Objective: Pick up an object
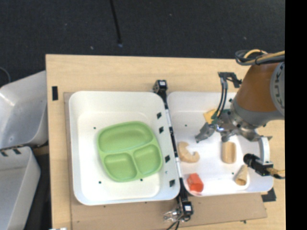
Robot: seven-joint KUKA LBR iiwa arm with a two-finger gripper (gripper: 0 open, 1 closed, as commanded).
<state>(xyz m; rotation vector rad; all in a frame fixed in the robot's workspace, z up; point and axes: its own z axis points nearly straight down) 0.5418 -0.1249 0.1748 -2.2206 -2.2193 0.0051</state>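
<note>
On a dark, speckled floor stands the bench (120, 73): pale wood-grain top, flat, matte. Pale grey plastic housings sit at far left, off the bench. A thin black cable runs across the floor above it. No legible writing or labels; small black markers on the bench and black clips along the bin edges carry no readable text.

Left bin (81, 181): white, shallow, rounded corners, smooth plastic. Holds a green tray (129, 151), 3 compartments, glossy, rounded-rectangle, slightly rotated.

Right bin (187, 107): same type, touching the left bin along a clipped seam.

Arm (259, 87): orange-brown band over grey wrist, enters from right, over the right bin's far-right part. Gripper (217, 131): dark metal, low over the bin centre; finger state — cannot tell, nothing seen held.

Objects in right bin, approx. by size:
- curved tan piece (188, 153), croissant-like, near seam
- tan cylinder (229, 152), upright-ish, just below gripper
- red block (194, 183), near front edge
- tan cone (242, 175), front right
- yellow item (209, 115), partly hidden by gripper
</note>
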